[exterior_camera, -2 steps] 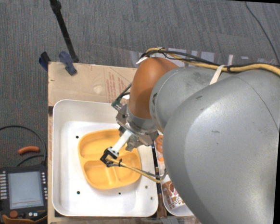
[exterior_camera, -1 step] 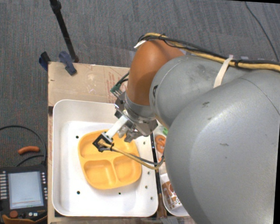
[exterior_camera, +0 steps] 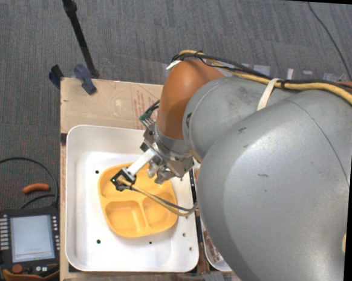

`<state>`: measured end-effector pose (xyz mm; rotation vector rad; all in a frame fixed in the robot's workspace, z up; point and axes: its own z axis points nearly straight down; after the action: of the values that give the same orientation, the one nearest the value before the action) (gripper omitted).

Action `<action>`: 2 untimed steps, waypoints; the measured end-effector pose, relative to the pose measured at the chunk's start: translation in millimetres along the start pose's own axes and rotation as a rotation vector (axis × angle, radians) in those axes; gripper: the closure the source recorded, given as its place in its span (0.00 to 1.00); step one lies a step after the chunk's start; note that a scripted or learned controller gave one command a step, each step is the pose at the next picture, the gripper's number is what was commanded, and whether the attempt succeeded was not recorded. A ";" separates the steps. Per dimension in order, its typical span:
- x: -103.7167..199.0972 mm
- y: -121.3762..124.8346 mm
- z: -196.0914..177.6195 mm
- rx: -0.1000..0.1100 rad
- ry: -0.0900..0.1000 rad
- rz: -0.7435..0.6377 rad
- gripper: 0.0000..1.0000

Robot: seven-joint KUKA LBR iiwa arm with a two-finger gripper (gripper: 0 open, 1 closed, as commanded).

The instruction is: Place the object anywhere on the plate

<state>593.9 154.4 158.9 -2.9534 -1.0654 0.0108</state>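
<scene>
"Where does the arm (exterior_camera: 270, 174) stand over the white bin (exterior_camera: 72, 219)?"
"The yellow plate (exterior_camera: 136, 218) lies right under the gripper (exterior_camera: 161, 175), spreading nearward and left."
"Holding the object?"
"Can't tell whether it's spread or pinching anything."

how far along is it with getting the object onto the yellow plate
Done: the tool hangs over the upper edge of the yellow plate, in the left bin. In hand: I cannot tell if it holds anything. Left: I see no object lying on the plate, so placing looks not yet done.
</scene>
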 end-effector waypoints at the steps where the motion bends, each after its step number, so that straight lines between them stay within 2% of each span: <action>1: -6.0 4.0 -21.3 -0.001 0.003 0.126 1.00; 2: -6.2 4.2 -21.3 -0.001 0.003 0.127 0.00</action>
<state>592.0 147.2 180.1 -3.0154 -0.8766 0.0060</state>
